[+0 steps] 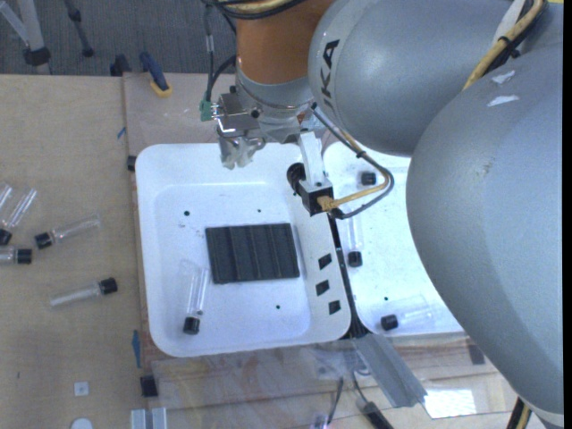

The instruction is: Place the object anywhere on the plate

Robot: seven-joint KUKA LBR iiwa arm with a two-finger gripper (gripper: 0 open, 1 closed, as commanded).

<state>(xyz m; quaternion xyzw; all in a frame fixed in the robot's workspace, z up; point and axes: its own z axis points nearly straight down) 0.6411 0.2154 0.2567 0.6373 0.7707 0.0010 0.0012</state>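
From my screen I see the gripper (239, 153) hanging over the far rim of the left bin (152, 239), at about 12 o'clock of that bin. Its pale fingers point down and look close together, with nothing between them, but the picture is too small here, so I cannot tell if they are really closed.

The dark ribbed plate (253, 253) lies flat near the middle of the left bin. The object for the task, a clear tube with a black cap (193, 300), lies in the same bin at about 8 o'clock from the plate, just beside the plate's lower left corner but not on it. Its cap is at the near end.

In the right bin (420, 320) I see two more tubes: one upright-lying tube (353, 241) near the divider and one (407, 315) at about 6 o'clock of that bin. Most of this bin is hidden by the grey arm (465, 150).

On the bench (63, 132) at 9 o'clock from the left bin, several loose tubes (67, 232) are scattered, well apart from the bins.
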